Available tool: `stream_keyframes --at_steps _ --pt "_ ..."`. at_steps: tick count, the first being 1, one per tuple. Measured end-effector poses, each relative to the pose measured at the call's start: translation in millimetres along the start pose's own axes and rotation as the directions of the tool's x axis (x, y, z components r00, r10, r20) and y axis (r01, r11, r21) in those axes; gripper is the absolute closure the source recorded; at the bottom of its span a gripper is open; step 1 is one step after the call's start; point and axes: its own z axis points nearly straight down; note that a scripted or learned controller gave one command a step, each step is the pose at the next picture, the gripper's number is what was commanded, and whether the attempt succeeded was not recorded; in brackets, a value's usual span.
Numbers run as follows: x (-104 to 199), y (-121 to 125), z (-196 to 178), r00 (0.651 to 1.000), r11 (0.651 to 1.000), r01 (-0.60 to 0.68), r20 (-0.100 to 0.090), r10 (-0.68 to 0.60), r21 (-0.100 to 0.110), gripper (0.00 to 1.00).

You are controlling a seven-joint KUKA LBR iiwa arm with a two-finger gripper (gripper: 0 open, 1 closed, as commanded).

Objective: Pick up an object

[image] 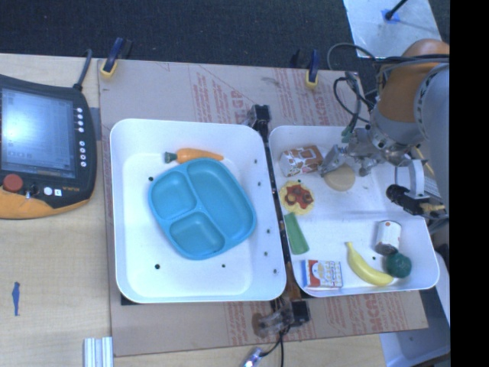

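My gripper (345, 161) hangs low over the back of the right bin (359, 212), just above a tan round object (341, 180). Beside it to the left lies a small red-and-white carton (300, 160). Further forward in that bin lie a round pizza-like toy (297, 196), a green stick (296, 232), a small printed box (323, 273), a yellow banana (365, 266), a dark green ball (397, 265) and a small can (387, 234). The left bin (130, 205) holds a blue divided plate (200, 207) and an orange carrot (197, 156).
A teach pendant (42, 147) lies on the bench at the far left. Clamps (112, 56) hold the brown board at its back edge. A black bracket (260, 115) sits between the bins at the back.
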Motion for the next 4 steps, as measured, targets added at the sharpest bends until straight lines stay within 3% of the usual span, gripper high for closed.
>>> stream_keyframes --at_steps 1,2,3,4 --pt "0.3 -22.4 -1.7 1.000 1.000 -0.004 0.004 0.004 -0.027 0.00" --pt "0.6 -20.4 -2.0 1.000 1.000 -0.003 0.005 0.003 -0.029 0.00" --pt "9.8 -44.5 -0.7 1.000 1.000 -0.006 0.004 0.006 -0.026 0.00" --pt "-14.4 -16.8 -2.4 1.000 1.000 -0.004 0.004 0.004 -0.029 0.00"
